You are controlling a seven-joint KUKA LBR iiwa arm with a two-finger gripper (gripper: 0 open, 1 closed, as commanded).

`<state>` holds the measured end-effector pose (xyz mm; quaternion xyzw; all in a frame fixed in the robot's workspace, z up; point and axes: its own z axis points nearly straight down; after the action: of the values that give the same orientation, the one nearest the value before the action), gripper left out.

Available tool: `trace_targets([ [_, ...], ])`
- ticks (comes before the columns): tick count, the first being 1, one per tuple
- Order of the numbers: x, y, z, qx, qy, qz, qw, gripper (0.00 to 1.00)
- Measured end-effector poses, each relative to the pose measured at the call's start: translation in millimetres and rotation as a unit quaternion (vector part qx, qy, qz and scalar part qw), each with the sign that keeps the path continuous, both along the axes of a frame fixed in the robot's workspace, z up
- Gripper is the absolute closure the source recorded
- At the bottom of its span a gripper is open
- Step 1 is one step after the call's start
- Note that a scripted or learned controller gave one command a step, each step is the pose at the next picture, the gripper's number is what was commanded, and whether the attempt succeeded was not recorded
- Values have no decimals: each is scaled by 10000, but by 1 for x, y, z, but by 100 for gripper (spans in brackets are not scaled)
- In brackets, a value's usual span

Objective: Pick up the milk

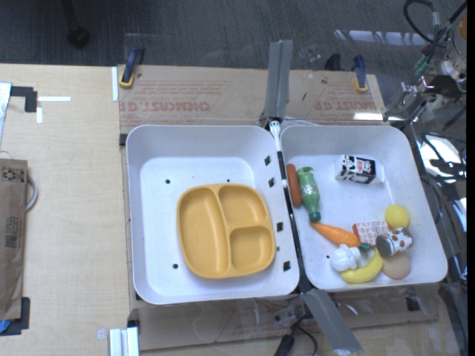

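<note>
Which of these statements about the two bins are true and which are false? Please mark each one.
1. The milk carton lies in the right bin. True.
2. The yellow divided plate is in the right bin. False: it is in the left bin.
3. The green bottle lies beside the bin divider. True.
4. The banana rests on the plate. False: it lies in the right bin, near its front edge.
5. The milk carton touches the carrot. False: they lie apart.

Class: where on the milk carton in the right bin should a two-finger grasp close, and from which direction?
Across the milk carton's short sides, coming straight down. It lies flat in the right bin, clear of the green bottle and the other toys, so both sides look free.
</note>
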<state>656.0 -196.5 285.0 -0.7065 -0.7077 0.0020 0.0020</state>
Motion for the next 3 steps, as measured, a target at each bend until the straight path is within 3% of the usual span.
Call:
trace_targets([
  [1,-54,-26,-128,10,1,762,9971,0],
  [2,-78,17,-197,-6,9,-2398,9708,0],
  [3,-144,4,-179,-6,6,-2579,9662,0],
])
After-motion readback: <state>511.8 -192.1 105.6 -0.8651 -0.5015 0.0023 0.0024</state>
